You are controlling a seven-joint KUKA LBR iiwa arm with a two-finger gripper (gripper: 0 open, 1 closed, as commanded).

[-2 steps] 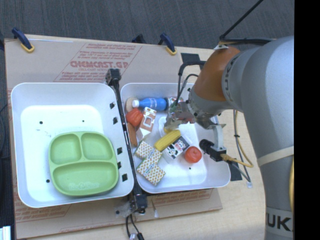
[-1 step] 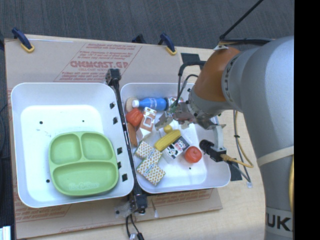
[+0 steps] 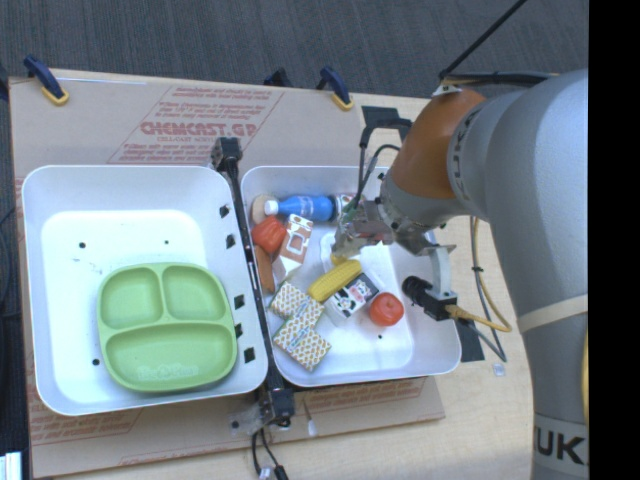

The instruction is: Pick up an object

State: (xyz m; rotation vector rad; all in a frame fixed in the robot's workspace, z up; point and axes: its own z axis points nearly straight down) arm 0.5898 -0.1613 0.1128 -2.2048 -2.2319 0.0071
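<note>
**Arm low over the right bin, gripper just above the corn cob**

You see the arm come in from the right, grey bulk filling that side, orange band [image 3: 432, 153] angled down and left toward the right bin [image 3: 432, 353]. The gripper [image 3: 352, 236] hangs over the bin's middle, just above the upper end of the yellow corn cob [image 3: 335, 279]. You cannot tell from this slant how its jaws stand, and nothing shows clearly between them.

The corn cob lies flat near the bin's centre, long axis on a diagonal: lower end toward the left, upper end toward the right and the gripper.

Taking the corn cob as your mark:
- red tomato [image 3: 386, 310] just to its lower right, apart from it
- small black-and-white box [image 3: 352, 297] touching its lower edge
- two checkered blocks [image 3: 300, 323] to its lower left
- blue bottle [image 3: 305, 207] above and left, lying on its side, long axis left-right
- orange-red piece [image 3: 269, 235] to its left, near the bin wall

The left bin [image 3: 50, 198] holds a green divided plate [image 3: 166, 326].
</note>
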